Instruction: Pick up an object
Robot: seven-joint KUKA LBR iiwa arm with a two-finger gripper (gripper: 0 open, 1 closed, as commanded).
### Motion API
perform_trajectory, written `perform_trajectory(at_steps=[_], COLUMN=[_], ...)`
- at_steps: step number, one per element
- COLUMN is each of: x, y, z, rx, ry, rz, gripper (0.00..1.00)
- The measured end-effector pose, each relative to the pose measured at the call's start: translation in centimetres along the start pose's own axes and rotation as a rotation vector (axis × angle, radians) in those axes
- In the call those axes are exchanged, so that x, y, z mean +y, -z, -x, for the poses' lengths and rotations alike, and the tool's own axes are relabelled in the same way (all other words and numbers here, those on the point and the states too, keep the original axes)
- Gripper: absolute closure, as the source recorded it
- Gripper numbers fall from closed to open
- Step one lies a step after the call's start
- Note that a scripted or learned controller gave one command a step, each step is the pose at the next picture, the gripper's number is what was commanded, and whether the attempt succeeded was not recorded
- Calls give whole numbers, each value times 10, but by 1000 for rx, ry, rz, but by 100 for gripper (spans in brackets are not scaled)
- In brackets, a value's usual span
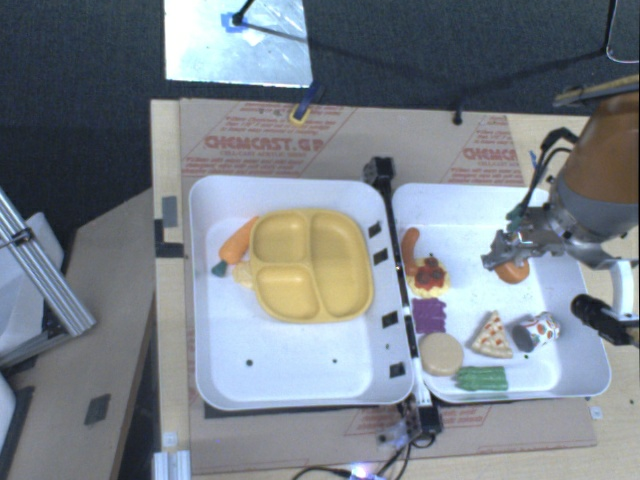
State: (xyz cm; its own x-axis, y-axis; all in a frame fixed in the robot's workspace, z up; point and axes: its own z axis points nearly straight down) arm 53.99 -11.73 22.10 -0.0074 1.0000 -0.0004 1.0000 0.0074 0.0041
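The gripper [508, 255] hung over an orange object [513, 271], grip unclear, while the board [270, 140] apparently read "CHEMCAST GP".

One fixed camera looks down at a slant from high above the bench [330, 128], far enough to take in both white bins [215, 368]; the arm [605, 168] enters from the bins' right.

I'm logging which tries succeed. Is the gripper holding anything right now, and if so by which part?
It cannot be told. The gripper is low over the right bin, right at an orange object, but the view does not settle whether that object is gripped.
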Motion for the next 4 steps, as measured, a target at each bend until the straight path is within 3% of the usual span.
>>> perform_trajectory(at_steps=[1, 4], x=[30, 39], y=[4, 9], z=[-33, -46], rx=[1, 0], ry=[0, -2], rz=[0, -1], gripper=[100, 100])
